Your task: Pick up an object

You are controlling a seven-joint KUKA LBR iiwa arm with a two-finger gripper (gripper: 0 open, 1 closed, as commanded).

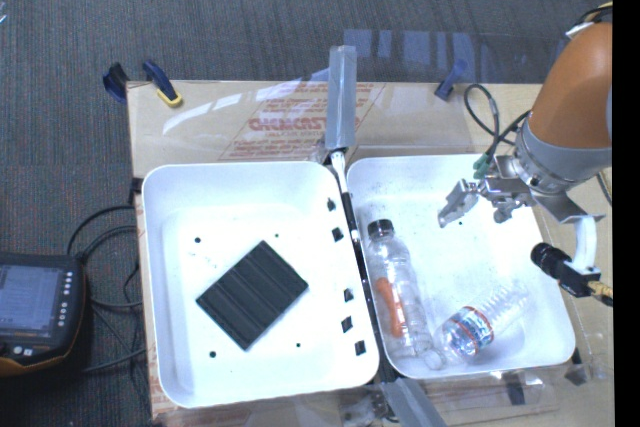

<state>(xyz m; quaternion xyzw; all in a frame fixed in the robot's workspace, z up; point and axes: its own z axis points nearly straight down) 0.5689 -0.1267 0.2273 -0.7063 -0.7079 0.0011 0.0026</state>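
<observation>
The hand, fingers spread and empty, hovers above two clear plastic bottles lying in the right bin.

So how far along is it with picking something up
Nothing looks picked up yet. The gripper hangs over the right bin, with no object between its fingers. Both plastic bottles lie in that bin, and the black ribbed pad lies in the left. Descent, grasp and lift remain.

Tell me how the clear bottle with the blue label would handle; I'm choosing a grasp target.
The clear bottle with the blue label looks empty, so probably light. It lies on its side in the right bin, so a nudge may roll it. Its thin, ribbed plastic likely dents under a squeeze and could slip from the tool.
</observation>
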